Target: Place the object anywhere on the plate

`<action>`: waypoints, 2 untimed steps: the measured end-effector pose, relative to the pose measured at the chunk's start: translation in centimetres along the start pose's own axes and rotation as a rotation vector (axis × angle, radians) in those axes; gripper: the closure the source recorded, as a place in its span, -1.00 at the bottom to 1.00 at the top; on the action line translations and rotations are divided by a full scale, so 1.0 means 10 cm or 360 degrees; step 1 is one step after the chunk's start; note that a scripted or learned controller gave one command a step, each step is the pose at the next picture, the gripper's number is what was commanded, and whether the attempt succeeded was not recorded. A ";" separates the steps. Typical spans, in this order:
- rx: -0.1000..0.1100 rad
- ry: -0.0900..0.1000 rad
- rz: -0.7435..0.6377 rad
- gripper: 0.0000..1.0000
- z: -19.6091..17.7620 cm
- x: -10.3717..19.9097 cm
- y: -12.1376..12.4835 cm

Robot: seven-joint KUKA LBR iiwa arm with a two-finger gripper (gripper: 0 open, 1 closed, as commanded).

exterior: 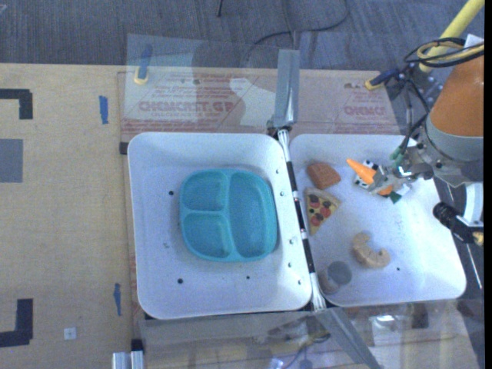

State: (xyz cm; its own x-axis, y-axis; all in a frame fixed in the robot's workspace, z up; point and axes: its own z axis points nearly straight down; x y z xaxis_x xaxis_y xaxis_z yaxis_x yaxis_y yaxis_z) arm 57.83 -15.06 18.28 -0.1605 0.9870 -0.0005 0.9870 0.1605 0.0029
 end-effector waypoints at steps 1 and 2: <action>-0.0003 -0.0002 -0.0419 1.00 -0.14 0.78 0.43; 0.0004 0.0002 -0.0459 1.00 -0.15 1.58 0.39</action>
